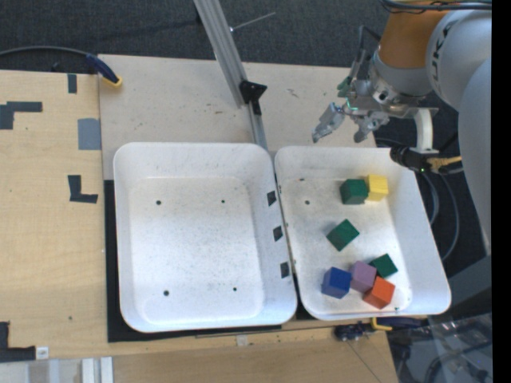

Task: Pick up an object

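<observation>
Hovering above the right bin's [423, 238] far edge, the gripper [343, 126] carries nothing, fingers spread apart, likely staged for descent. Blocks sit loose inside: green [353, 191] touching yellow [377, 187] near that edge; others clustered at the near corner.

Even overhead light, soft faint shadows, sharp focus, mild bin glare

No text, label, brand, number or sign can be read anywhere here.
</observation>
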Controlling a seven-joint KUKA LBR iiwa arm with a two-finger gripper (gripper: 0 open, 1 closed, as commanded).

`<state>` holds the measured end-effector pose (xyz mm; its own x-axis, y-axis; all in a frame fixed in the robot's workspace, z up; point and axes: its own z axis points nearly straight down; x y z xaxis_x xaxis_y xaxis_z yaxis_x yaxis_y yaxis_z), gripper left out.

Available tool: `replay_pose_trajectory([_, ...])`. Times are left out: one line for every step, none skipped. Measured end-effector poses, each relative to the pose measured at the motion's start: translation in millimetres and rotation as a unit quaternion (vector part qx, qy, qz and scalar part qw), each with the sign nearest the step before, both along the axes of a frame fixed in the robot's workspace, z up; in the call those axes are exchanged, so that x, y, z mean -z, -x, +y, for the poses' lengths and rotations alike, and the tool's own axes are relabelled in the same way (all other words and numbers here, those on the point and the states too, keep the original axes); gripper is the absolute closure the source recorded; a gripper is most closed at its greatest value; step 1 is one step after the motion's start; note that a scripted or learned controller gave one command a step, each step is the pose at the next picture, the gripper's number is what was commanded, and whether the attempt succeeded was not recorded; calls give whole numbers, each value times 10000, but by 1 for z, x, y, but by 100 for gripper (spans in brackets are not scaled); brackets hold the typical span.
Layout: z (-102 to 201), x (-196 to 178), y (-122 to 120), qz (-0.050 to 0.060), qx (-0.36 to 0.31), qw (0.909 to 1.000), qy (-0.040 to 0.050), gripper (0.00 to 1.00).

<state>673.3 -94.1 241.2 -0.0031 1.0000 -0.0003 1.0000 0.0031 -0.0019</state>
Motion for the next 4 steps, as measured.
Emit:
replay_pose_trajectory([0,0,0,1,2,10000,4,0])
replay_pose_trajectory([1,63,-5,25,0,10000,4,0])
replay_pose_trajectory([-6,120,4,31,9,10000,3,0])
replay_pose_trajectory([-5,152,5,21,5,10000,4,0])
